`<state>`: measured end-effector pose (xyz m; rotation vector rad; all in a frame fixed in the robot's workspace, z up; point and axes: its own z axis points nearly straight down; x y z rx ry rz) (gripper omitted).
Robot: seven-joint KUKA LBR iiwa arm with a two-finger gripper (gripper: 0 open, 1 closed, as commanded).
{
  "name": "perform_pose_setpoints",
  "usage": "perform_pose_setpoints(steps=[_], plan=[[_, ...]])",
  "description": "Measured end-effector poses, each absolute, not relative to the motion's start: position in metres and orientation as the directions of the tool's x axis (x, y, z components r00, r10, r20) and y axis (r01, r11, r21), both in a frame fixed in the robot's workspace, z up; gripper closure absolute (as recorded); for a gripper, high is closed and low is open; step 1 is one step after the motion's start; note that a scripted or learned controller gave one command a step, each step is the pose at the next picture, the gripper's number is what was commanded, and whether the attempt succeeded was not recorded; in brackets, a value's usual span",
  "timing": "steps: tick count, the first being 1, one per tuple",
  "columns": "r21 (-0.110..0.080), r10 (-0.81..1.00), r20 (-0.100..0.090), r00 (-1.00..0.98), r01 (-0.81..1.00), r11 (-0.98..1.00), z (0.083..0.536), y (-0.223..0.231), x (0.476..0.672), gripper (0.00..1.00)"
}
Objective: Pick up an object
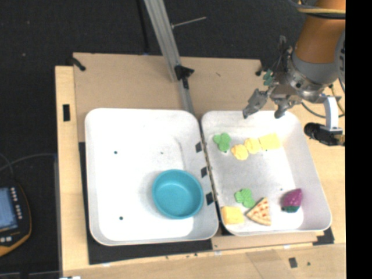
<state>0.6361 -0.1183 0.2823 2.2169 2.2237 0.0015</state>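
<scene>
Approach step, nothing grasped yet. The hand [267, 106] hangs at the far edge of the right bin [308, 156], up high, fingers spread apart and nothing between them, so released. Arm [318, 34] comes in from the upper right, orange band visible above the wrist.

Candidate objects all sit in the right bin. Nearest the hand: a yellow block [269, 141], with a yellow lumpy piece [253, 146] touching it and another yellow piece [239, 151] just beside that, forming a short row. A green toy [222, 141] lies to the left of the row, near the bin's inner wall. At the near end: a pizza slice toy [260, 212], a yellow wedge [232, 215] just beside it, a green piece [244, 197] above those two, and a purple toy [292, 199] off to the right, apart from the rest.

Left bin [116, 156] holds a blue bowl [177, 193], well apart from the hand.

Judgement: likely target is the yellow row, since it sits closest below the hand. The next move calls for descending into the bin with the fingers kept spread, centred on one piece. The yellow pieces touch each other, so the fingers could land on two at once or push one aside; the block at the right end looks easiest to straddle. Bin wall is close behind, so clearance there needs watching.
</scene>
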Motion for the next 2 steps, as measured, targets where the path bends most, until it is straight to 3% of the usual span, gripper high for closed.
perform_pose_setpoints(steps=[1,2], plan=[[0.002,1.0,-0.001,-0.003,1.0,0.003,0.282,-0.118,0.636,0.0],[-0.001,1.0,-0.002,-0.002,1.0,0.002,0.23,-0.111,0.633,0.0]])
